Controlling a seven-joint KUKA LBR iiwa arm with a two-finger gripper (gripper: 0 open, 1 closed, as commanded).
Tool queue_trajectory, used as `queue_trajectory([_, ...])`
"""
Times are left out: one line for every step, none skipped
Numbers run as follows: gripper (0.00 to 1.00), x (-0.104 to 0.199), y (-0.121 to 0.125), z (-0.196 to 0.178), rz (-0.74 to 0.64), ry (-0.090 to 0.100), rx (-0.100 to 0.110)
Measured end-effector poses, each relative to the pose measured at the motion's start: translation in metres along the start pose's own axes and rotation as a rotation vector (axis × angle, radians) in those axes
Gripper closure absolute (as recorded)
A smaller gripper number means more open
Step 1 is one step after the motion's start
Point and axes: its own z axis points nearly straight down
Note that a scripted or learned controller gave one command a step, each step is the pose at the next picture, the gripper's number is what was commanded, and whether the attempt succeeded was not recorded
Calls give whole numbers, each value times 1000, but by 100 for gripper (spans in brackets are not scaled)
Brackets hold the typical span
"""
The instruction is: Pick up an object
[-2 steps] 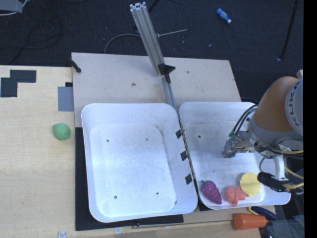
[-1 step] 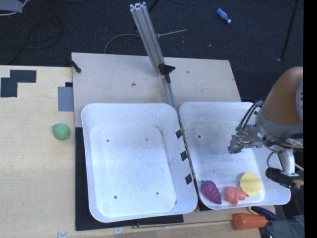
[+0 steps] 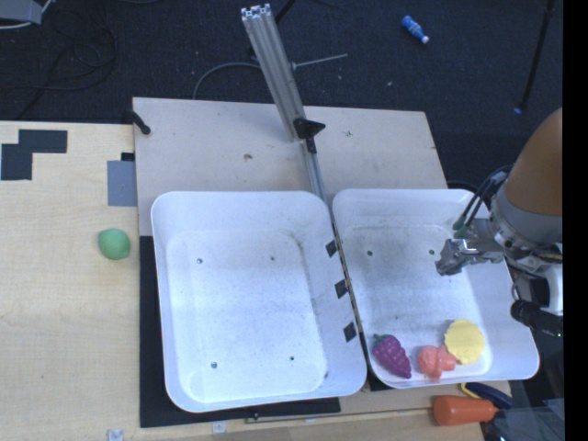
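- An orange object (image 3: 464, 409) lies on the surface outside the right bin's near rim, nearer the camera than the jaws and well apart from them.
- Three small things lie in a row along the near wall of the right bin (image 3: 404, 214): one purple grape bunch (image 3: 392, 355), one pink-orange piece (image 3: 435, 360) and one yellow piece (image 3: 465, 341).
- The yellow piece lies nearly straight below the jaws in the view, the pink-orange piece touches or almost touches its left side, and the grape bunch sits further left, just beside the pink-orange one.
- All three lie clear of the jaws, with bare white bin floor between.
- The jaws (image 3: 450, 260) hang over the right half of the right bin, close to its right wall; they show as a small grey tip, and whether they are apart or together I cannot tell. Nothing shows between them.
- The arm (image 3: 537, 177), grey with an orange band, comes in from the right, behind the jaws.
- Two white bins stand side by side; the left bin (image 3: 184, 211) lies well left of the jaws.
- One green ball (image 3: 114, 243) rests on the wooden surface (image 3: 55, 320), far left of the jaws, outside both bins.
- One metal rail (image 3: 276, 62) slants away from between the bins, beyond the jaws.
- One small blue object (image 3: 415, 29) lies on the dark floor, farthest off.
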Motion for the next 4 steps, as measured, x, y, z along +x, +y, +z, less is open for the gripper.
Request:
queue_trajectory([100,-1,1,-51,0,0,-1])
queue_trajectory([100,51,-5,-38,-4,2,4])
queue_trajectory([100,96,-7,-30,-4,2,4])
queue_trajectory([100,138,-14,-28,-3,1,4])
